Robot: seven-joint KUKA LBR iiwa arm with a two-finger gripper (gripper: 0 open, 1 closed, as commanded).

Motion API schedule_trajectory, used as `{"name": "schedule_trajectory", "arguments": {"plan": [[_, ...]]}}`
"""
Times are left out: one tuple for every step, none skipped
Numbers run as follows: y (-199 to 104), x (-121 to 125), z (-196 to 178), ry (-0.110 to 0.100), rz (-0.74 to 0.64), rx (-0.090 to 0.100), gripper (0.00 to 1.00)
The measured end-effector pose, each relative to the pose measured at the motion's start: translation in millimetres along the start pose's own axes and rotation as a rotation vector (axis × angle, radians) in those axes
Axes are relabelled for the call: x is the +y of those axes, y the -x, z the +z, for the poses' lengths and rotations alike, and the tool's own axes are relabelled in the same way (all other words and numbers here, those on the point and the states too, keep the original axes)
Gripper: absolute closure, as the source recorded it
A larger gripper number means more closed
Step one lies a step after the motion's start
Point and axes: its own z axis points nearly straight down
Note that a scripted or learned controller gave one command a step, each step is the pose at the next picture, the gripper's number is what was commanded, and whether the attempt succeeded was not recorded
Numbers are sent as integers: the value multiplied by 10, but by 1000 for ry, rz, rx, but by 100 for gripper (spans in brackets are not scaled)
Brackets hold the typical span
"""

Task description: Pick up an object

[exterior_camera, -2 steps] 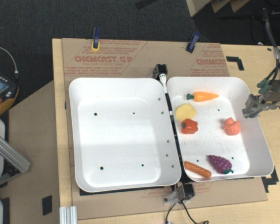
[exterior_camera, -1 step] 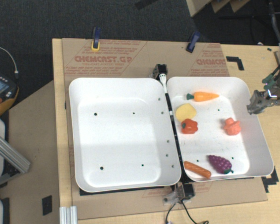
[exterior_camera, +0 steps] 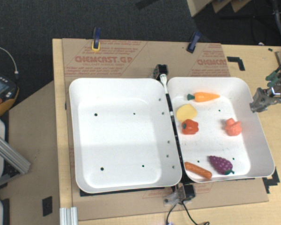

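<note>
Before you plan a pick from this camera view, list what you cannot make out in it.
1. The gripper at the right edge of the camera view: small and blurred, and the arm behind it is cut off by the frame.
2. The pink item in the right bin: too small and soft to identify.
3. The yellow item: the red pepper sits against it; whether they touch or overlap is unclear.
4. The device at the left edge: cut off.

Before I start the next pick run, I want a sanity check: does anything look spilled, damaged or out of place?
Nothing stands out. All toy foods lie inside the right bin, including the carrot and grapes.
</note>
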Motion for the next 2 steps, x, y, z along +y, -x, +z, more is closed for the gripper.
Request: {"name": "schedule_trajectory", "arguments": {"plan": [[2,9,-104,3,-1,-2,100],[4,17,-207,6,-1,-3,100]]}}
